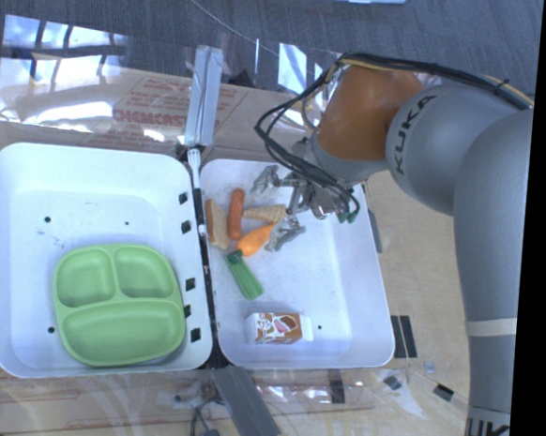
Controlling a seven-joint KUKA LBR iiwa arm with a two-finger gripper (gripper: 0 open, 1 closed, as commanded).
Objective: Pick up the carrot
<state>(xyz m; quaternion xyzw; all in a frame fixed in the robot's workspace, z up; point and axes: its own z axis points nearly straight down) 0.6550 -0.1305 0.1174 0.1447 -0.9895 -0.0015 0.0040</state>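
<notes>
Camera view: the gripper (283, 208) hangs over the upper part of the right bin (360, 304), fingers spread wide, nothing between them. The carrot (248, 255) lies just below, orange root and green top, beside a sausage (236, 213). A small carton (276, 328) rests lower down. A green plate (116, 303) sits in the left bin (29, 203).

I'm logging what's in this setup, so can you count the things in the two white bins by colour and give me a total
Green: 2, the divided plate in the left bin and the carrot's leafy top in the right bin
Orange or reddish: 2, the carrot and the hot dog sausage
Tan: 2, the bun and the pale piece beside it
Brown and white: 1, the small packet
Total: 7
</notes>
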